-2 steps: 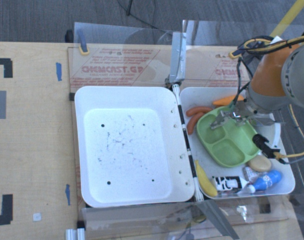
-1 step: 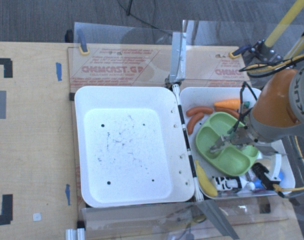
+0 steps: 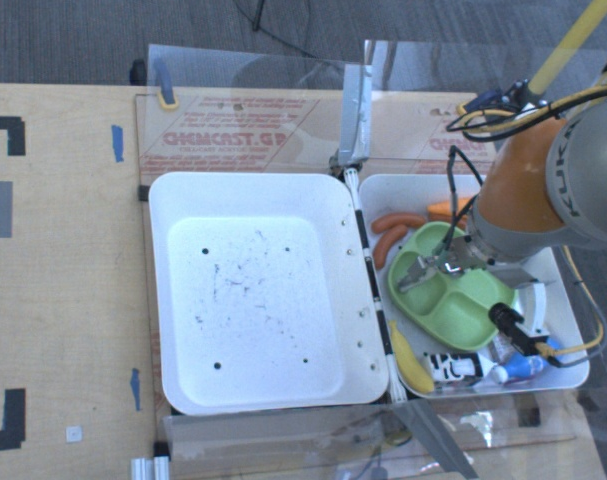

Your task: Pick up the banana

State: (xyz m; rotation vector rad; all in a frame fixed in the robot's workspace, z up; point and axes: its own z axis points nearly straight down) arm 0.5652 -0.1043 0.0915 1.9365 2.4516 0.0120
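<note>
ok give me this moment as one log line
task: pick up banana | gripper: over green plate, right bin | banana: bin's left edge, not held

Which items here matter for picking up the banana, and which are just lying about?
Job: curved yellow banana in the shallow white right bin; two-finger gripper.
Lying about: green divided plastic plate; reddish-orange sausages; blue-and-white tube; shallow white left bin.

banana (image 3: pixel 411 360) | yellow, curved, unpeeled | lying flat along the left wall of the right bin (image 3: pixel 568 373), near its front corner | partly under the green plate (image 3: pixel 461 303)
</note>
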